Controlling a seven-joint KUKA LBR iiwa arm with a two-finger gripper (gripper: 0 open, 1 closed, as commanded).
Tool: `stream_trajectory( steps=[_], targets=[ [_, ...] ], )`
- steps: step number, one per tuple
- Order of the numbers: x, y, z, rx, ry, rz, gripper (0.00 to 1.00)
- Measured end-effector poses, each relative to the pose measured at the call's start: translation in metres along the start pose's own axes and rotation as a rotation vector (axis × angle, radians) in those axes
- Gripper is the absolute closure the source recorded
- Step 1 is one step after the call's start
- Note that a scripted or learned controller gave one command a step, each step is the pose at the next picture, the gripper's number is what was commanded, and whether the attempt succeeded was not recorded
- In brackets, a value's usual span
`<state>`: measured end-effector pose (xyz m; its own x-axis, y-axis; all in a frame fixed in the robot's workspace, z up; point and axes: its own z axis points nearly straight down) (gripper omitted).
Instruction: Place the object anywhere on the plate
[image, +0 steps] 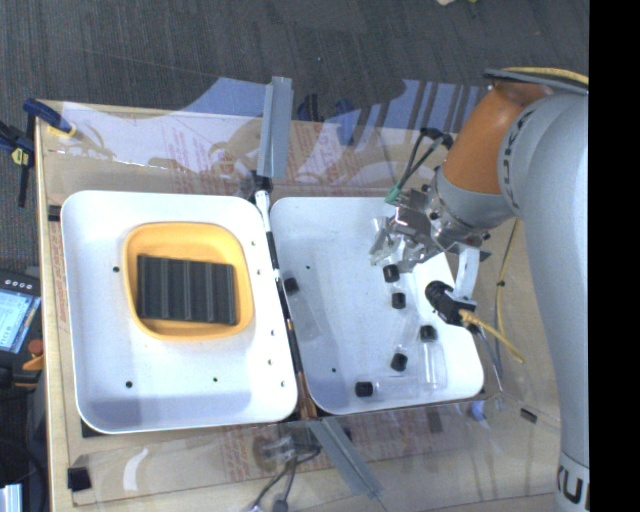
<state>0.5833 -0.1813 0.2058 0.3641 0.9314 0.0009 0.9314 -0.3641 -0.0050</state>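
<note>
Plate (186, 285): your landmark, yellow, lying in the left bin (100, 380), ready to receive.
Object: you can't tell which small dark piece (398, 299) in the right bin (330, 340) is meant; all lie well right of the plate.
Gripper (400, 240): hangs over that bin's far side, well right of the plate; whether it grips anything, you cannot tell.

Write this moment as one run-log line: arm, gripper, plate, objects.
arm: over right bin | gripper: above bin's upper part, grip unclear | plate: yellow, left bin, holds dark ridged block | small black pieces: scattered in right bin
</note>
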Motion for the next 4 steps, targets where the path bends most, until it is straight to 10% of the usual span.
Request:
stream_trajectory(
  steps=[1, 2, 4],
  targets=[
    [0.039, -0.042, -0.002, 0.002, -0.002, -0.236, 1.0],
    [0.103, -0.033, -0.046, -0.002, -0.002, -0.393, 1.0],
    [0.164, -0.041, 0.015, 0.001, -0.003, -0.749, 1.0]
  ],
)
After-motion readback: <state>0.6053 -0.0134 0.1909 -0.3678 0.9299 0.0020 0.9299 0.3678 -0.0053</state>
